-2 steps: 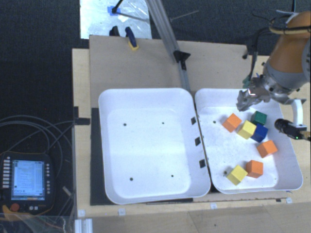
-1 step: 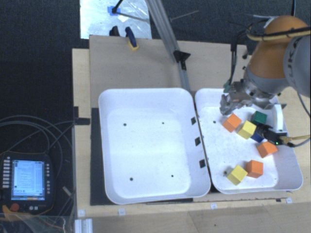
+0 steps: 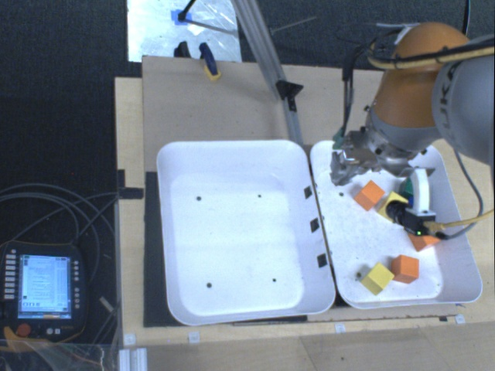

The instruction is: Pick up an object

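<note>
Dark carpet surrounds a pale brown counter [image 3: 232, 99] of flat board, with a screen pendant [image 3: 39, 284] and loose cables lying off its left side. A grey metal pole [image 3: 259, 37] slants across the counter's far part.

Two shallow white bins with rounded corners sit edge to edge on it. The left bin [image 3: 232, 230] is smooth plastic with a few small dark dots on its floor. The right bin [image 3: 348, 238] is speckled, and my arm [image 3: 421, 76] covers its far end, so I cannot make out that rim.

My hand [image 3: 344, 168] hangs over the far left corner of the right bin; I cannot tell whether it is wide or narrow (it reads as a grey metal clump from above), and I see nothing in it.

The things to pick lie in the right bin. An orange cube [image 3: 370, 195] sits just beside my hand. A second orange cube [image 3: 404, 268] touches a yellow block [image 3: 377, 278] near the front wall. A yellow piece [image 3: 393, 202] and an orange scrap [image 3: 424, 243] are partly hidden by my wrist, their shapes unclear.
</note>
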You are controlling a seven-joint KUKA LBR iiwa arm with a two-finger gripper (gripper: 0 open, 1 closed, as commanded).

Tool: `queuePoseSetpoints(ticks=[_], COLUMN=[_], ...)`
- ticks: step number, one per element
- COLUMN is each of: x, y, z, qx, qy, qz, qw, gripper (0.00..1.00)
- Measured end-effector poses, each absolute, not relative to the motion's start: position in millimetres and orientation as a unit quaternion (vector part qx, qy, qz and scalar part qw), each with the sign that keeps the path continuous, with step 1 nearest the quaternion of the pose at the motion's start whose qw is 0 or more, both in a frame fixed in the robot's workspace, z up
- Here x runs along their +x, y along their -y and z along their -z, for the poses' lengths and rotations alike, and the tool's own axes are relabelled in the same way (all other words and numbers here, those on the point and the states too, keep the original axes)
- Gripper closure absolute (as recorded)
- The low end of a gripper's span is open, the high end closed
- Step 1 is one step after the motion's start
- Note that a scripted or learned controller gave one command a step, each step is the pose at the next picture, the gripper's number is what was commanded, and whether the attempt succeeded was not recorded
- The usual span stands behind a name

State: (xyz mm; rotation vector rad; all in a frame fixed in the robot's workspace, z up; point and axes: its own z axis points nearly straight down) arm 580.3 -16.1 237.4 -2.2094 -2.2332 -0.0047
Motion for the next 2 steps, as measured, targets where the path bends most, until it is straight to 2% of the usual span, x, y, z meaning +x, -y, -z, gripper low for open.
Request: queuePoseSetpoints(ticks=[2], x=[552.7], y=[-87], z=[-259], qx=[-0.703], qy=[0.711], qz=[0.0016], qw=[0.001], gripper=[1.0])
